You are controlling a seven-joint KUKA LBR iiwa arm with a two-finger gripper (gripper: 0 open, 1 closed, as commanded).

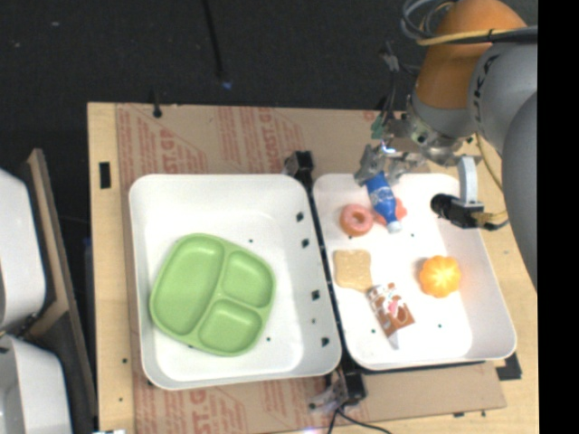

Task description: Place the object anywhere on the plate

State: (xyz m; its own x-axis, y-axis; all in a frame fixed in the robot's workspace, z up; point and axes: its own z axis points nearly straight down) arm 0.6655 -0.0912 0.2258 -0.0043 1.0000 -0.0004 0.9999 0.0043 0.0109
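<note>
The claw (375,172) is seen poised over the far end of the right bin (470,324), directly at the upper end of a blue bottle (384,201). Whether the claw is closed on the bottle or merely set above it cannot be told, as its tips are blurred against the bottle's top.

The blue bottle, banded with a white label, is laid at a slant on the floor of the right bin, its upper end under the claw and its lower end pointed toward the near side. A pink doughnut (355,220) is found just beside the bottle, on its left in the view. A small red thing (399,211) is partly hidden against the bottle's other side.

Nearer than the bottle, a slice of toast (352,268) is laid flat. A snack packet (391,308) is placed nearer again, touching the toast's corner. An orange (439,276) is set well apart from the bottle, toward the near right.

Far to the bottle's left, in the left bin (163,206), a green plate (185,287) with three compartments is seated. Both bins are carried on the table (208,143).
</note>
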